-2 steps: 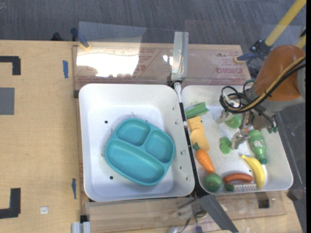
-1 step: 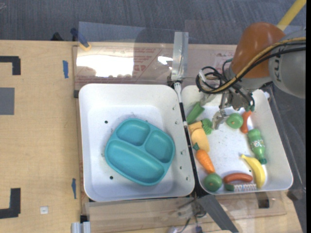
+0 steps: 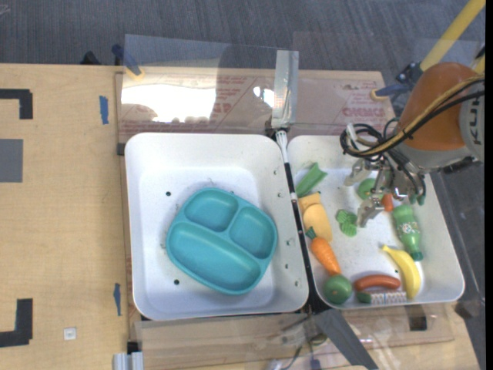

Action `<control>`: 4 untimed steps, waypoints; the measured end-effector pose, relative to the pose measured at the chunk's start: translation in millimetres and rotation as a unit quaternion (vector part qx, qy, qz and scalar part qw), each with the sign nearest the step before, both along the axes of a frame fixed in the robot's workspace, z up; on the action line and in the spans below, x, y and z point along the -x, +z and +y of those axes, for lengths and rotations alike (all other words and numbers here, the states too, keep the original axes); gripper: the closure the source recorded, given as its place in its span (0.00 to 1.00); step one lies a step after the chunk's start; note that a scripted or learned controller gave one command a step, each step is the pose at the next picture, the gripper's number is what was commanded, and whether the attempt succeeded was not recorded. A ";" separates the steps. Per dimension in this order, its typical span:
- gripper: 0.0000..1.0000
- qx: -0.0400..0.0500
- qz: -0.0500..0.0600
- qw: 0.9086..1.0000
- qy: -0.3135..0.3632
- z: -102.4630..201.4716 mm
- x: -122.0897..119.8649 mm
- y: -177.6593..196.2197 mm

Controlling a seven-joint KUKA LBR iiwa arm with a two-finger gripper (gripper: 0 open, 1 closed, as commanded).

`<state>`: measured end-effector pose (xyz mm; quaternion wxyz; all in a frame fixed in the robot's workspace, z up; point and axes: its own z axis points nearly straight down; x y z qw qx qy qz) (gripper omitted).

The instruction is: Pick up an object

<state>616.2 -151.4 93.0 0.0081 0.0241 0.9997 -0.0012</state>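
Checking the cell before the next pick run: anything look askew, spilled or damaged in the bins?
Nothing spilled or damaged. The teal divided plate lies skewed in the left bin, corners off square to the walls. The toy food, including the carrot, banana and green bottle, lies jumbled inside the right bin, under the hand.

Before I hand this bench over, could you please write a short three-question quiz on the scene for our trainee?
1. True or false: the teal divided plate lies in the right bin.
2. Which lies nearest the camera-side rim of the right bin? A) carrot B) red sausage C) green pepper
3. Fill in: the claw hangs over the ____ bin.

Key: 1 false (left bin); 2 B; 3 right.
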 end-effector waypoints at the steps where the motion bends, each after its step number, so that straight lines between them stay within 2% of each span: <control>1: 0.00 0.002 -0.001 1.000 0.030 23.3 5.7 0.6; 2: 0.00 0.002 0.000 0.998 0.063 -49.3 44.5 -0.2; 3: 0.00 0.003 0.000 0.996 0.084 -37.3 9.9 -0.2; 4: 0.00 0.001 -0.001 1.000 0.027 -40.1 35.0 0.0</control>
